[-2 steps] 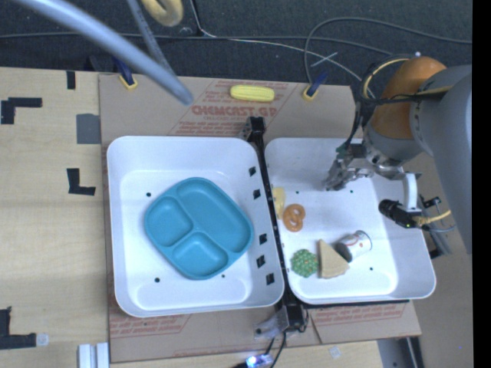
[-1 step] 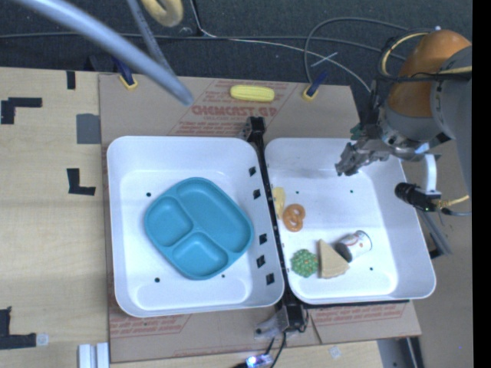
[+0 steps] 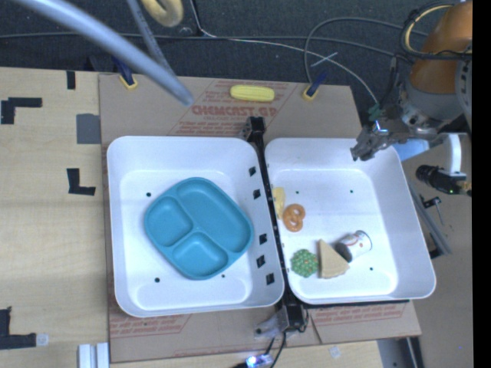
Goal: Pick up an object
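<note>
I see the gripper (image 3: 367, 147) over the right bin's (image 3: 383, 286) upper-right rim, nothing visibly held; I cannot tell its opening.

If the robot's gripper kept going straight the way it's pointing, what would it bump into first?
The gripper points down and to the view's left, over the right bin's far corner. Going straight on, it would probably meet that bin's bare white floor first. The pretzel lies farther along, though depth is hard to judge here.

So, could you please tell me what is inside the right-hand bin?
The right bin holds a pretzel, green ball, tan wedge and small can; the wedge partly covers the can.
</note>
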Tool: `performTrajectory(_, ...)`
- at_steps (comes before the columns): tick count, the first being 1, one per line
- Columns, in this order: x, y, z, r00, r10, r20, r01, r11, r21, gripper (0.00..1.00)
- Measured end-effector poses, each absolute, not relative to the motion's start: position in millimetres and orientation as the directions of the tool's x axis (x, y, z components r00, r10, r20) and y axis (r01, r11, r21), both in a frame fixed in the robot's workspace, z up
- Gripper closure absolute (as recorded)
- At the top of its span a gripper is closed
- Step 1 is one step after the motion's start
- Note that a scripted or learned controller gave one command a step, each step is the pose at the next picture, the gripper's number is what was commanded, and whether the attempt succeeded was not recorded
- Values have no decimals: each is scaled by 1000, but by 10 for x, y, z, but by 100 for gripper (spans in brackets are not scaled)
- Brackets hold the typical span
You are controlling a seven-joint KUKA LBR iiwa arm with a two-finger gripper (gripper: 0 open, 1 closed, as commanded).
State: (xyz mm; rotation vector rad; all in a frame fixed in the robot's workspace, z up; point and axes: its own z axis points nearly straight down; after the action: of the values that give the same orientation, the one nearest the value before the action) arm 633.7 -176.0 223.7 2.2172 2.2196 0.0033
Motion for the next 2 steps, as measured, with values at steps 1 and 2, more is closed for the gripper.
performTrajectory(1,6339,-1758,2237,-1,1000,-1,1000,1,0,100)
performTrajectory(2,6253,-1218,2311,-5,1000,1,1000,5,-1,100)
